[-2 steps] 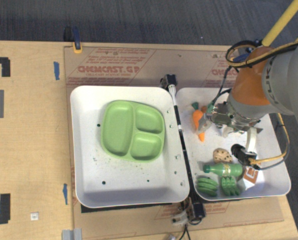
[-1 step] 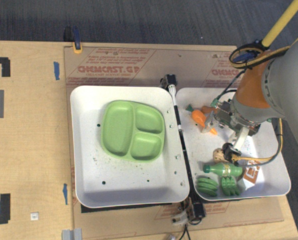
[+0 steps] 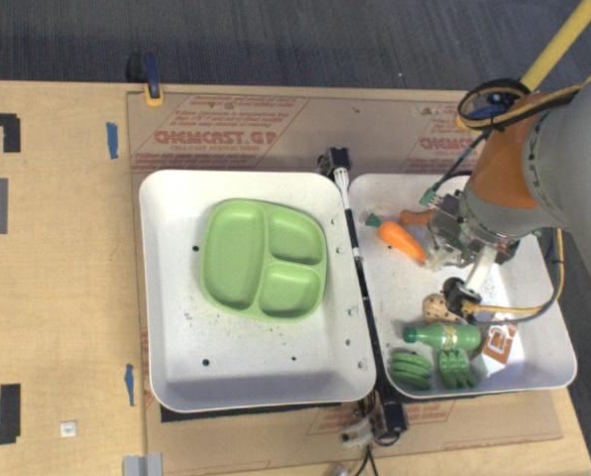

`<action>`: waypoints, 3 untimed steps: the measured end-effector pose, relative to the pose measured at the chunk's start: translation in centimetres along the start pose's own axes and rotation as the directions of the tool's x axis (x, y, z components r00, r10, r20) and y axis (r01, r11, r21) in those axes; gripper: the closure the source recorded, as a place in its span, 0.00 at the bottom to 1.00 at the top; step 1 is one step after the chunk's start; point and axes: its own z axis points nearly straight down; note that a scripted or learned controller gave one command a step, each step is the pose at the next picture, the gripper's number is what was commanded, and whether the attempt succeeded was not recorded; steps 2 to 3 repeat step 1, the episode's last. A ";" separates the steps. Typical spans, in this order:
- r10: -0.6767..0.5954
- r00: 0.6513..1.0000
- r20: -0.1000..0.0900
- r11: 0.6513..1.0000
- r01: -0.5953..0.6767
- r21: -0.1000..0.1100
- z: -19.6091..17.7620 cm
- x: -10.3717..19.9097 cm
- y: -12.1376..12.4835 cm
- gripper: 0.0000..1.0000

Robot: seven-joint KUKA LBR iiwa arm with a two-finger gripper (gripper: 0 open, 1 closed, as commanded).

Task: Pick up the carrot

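The orange carrot (image 3: 402, 239), with a green top at its left end, lies tilted in the upper left of the right bin (image 3: 548, 360). My gripper (image 3: 446, 238) hangs low over that bin, just right of the carrot's thick end and very close to it. The grey wrist and orange band (image 3: 504, 172) rise behind it to the upper right. The carrot rests on the bin floor and I see nothing held.
A green divided plate (image 3: 264, 259) lies in the left bin (image 3: 167, 365). At the right bin's front are a green bottle (image 3: 444, 337), two green ribbed pieces (image 3: 412, 367), a small tan item (image 3: 435, 308) and an orange packet (image 3: 500, 343). A yellow cable (image 3: 519, 312) loops nearby.
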 end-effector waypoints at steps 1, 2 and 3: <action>0.110 0.994 0.012 0.994 -0.110 0.011 -8.3 9.5 -6.5 1.00; 0.110 0.994 0.012 0.994 -0.110 0.011 -8.3 9.5 -6.5 1.00; 0.110 0.994 0.012 0.994 -0.110 0.011 -8.3 9.5 -6.5 1.00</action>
